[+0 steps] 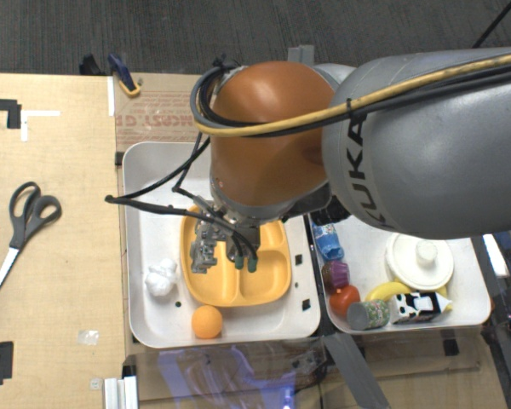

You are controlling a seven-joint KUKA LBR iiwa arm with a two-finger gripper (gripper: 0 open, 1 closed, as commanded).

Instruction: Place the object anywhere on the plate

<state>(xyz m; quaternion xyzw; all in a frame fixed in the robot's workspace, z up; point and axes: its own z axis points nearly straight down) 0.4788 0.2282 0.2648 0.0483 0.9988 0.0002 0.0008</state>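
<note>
Directly beneath the gripper (238,258) lies the yellow divided plate (272,279) in the left bin (153,313), its long axis running toward and away from the camera. Nearest the camera, an orange ball (207,322) rests just below the plate's near edge, and a white crumpled object (160,279) sits to the gripper's left. Whether the gripper is open, shut, or clamped on the object meant for the plate cannot be told. Farther right, the second bin (468,313) holds assorted toys.
</note>
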